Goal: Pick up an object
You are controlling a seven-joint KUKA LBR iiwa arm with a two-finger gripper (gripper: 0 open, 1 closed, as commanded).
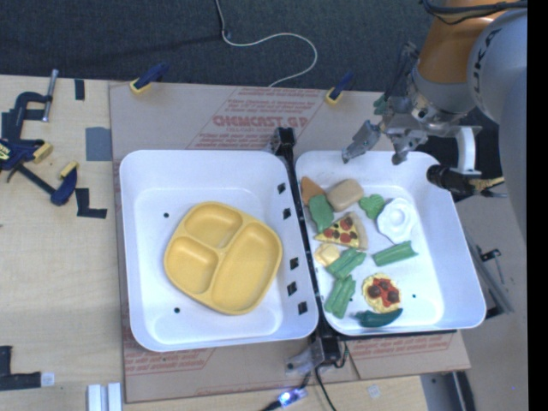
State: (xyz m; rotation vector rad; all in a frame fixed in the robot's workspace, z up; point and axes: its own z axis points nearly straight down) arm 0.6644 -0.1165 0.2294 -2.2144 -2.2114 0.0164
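My gripper (pixel 378 151) hangs open above the far edge of the right bin (pixel 454 255), with nothing between its fingers. Just below it in the bin lie a tan bread roll (pixel 344 193), a pizza slice (pixel 342 229), a fried egg (pixel 396 218), a green broccoli piece (pixel 372 205), green bean pods (pixel 392 253), a small round pizza (pixel 381 291) and a dark green pepper (pixel 377 318). The toys crowd the bin's left half.
The left bin (pixel 141 255) holds a yellow divided plate (pixel 223 256). Black clips line the seam between the bins. Blue clamps (pixel 34 157) sit on the bench at far left. A white cable (pixel 274 41) loops at the back.
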